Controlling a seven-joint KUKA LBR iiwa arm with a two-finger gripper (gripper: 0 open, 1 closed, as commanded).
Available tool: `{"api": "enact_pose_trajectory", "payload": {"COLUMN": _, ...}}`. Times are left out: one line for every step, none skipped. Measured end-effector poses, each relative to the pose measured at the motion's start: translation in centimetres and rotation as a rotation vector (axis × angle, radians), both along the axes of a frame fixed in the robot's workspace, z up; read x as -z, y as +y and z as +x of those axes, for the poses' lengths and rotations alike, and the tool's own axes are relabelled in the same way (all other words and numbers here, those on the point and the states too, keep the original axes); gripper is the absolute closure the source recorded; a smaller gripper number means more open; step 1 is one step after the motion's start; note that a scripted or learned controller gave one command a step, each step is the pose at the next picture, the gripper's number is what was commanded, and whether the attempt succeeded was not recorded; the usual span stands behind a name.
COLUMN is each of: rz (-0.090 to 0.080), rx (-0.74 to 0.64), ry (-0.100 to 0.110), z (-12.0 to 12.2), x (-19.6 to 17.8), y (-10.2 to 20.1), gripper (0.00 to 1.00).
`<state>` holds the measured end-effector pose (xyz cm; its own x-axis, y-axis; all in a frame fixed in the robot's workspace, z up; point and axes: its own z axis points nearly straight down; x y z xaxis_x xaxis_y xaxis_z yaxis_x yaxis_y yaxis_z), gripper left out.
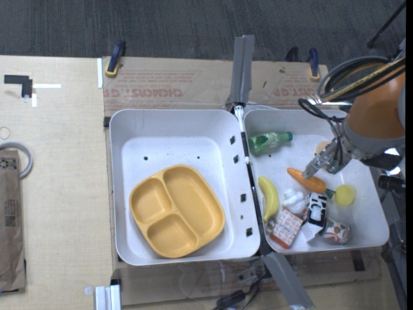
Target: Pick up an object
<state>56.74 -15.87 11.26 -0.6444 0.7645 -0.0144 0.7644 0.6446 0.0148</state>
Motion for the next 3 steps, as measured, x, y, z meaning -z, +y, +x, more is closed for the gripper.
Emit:
{"api": "enact_pose_trajectory", "payload": {"rz": 0.006, "rx": 0.569, "ry": 0.02, "z": -4.5, "x": -8.5, "y": 4.6, "gripper": 1.0}}
{"api": "enact_pose_trajectory", "payload": {"rz": 0.006, "rx": 0.57, "ry": 0.02, "z": -4.5, "x": -8.5, "y": 4.6, "gripper": 0.0}}
{"api": "enact_pose_trajectory", "payload": {"rz": 0.006, "rx": 0.611, "ry": 0.022, "z": -2.4, "x": 0.9, "y": 3.2, "gripper": 0.0}}
